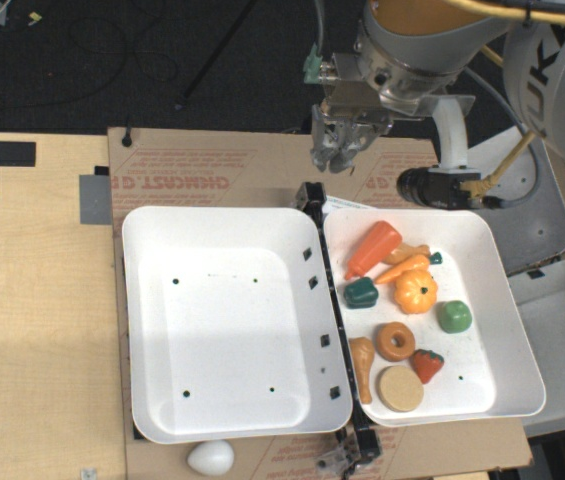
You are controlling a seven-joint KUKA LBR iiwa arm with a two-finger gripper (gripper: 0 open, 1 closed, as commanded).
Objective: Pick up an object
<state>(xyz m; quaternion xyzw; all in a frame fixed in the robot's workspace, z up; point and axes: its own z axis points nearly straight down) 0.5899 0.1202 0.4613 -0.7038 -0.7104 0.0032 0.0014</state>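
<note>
The gripper [335, 158] hung above the bench at twelve o'clock from the right bin [507, 298], its fingers close together and holding nothing. The toy food lay in that bin: an orange carrot [374, 246], a green pepper [360, 292], an orange fruit [415, 292], a doughnut [396, 341] and a tan disc [400, 389]. All looked light, stiff and smooth, so likely slippery. The carrot, nearest and narrow, seemed best taken across its middle; its neighbours crowded at five o'clock. A white egg [210, 457] lay at six o'clock below the left bin [147, 298].

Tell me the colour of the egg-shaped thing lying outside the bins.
White. The egg shows in the camera view, below the left bin.
</note>
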